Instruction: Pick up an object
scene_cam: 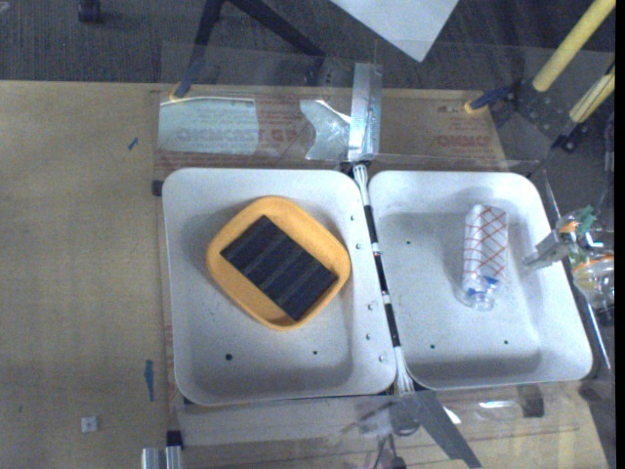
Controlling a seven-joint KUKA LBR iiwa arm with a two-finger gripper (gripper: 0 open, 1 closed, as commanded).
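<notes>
A clear plastic bottle (482, 254) with a red criss-cross label lies lengthwise in the right bin (430, 360), cap end toward the front. A yellow-orange rounded block with a black ribbed top (278, 261) rests in the middle of the left bin (195, 360). My gripper (552, 249) shows as a blurred grey shape at the right rim of the right bin. It is to the right of the bottle, apart from it, and nothing can be seen held in it.
A metal bracket (364, 115) and crumpled plastic film (327, 125) sit behind the bins, at the divider. Yellow-handled tools (576, 37) lie at the back right. Office chair legs (215, 8) stand on the floor beyond the bench.
</notes>
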